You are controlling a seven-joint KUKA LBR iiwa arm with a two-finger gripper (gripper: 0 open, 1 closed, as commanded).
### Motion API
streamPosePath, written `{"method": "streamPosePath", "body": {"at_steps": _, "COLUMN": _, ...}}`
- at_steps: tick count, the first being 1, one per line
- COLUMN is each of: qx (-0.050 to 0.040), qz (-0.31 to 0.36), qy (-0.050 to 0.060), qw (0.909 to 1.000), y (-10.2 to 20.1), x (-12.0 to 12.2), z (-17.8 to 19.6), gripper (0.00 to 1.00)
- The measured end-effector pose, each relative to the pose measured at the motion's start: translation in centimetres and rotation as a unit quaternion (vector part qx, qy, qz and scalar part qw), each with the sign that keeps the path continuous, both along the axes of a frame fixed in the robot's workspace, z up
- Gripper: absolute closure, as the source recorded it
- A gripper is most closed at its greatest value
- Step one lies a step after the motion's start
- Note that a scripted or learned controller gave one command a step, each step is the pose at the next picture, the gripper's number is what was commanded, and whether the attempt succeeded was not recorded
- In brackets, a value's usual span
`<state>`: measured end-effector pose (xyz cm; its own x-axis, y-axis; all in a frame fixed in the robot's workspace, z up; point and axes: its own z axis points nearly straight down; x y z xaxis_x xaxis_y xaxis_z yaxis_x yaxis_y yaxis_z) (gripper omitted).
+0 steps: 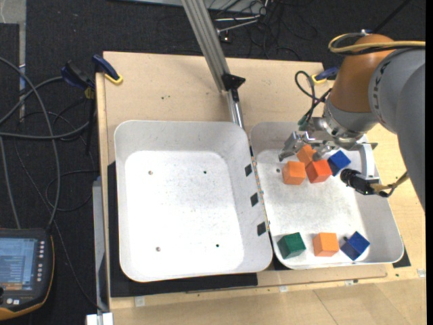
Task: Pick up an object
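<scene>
My gripper (306,143) hangs low over the far part of the right bin (379,212), right above a tight cluster of blocks. That cluster holds an orange block (293,173), a red-orange block (318,170) and a blue block (338,161). A further orange piece (305,154) shows just under the gripper, partly hidden by it. Along the bin's near edge lie a green block (291,244), another orange block (325,244) and a second blue block (354,245).
The left bin (128,181) sits beside the right one, with a raised rim between them. A slanted metal bar (210,42) crosses the bench at the back. Clamps (105,70) sit at the bench's far left corner. The grey arm (392,80) fills the upper right.
</scene>
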<state>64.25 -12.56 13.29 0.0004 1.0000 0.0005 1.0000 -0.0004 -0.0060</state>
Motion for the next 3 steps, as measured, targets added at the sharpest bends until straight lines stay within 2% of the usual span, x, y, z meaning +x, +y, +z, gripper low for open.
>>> {"method": "streamPosePath", "body": {"at_steps": 1, "qx": -0.0029, "qz": 0.000, "qy": -0.012, "qw": 0.9999, "y": -0.2, "x": 0.6, "z": -1.1, "gripper": 0.00}}
{"method": "streamPosePath", "body": {"at_steps": 2, "qx": -0.0042, "qz": 0.000, "qy": -0.014, "qw": 0.9999, "y": -0.2, "x": 0.6, "z": -0.2, "gripper": 1.00}}
{"method": "streamPosePath", "body": {"at_steps": 3, "qx": -0.0011, "qz": 0.002, "qy": -0.007, "qw": 1.0000, "y": 0.1, "x": 1.7, "z": 5.7, "gripper": 1.00}}
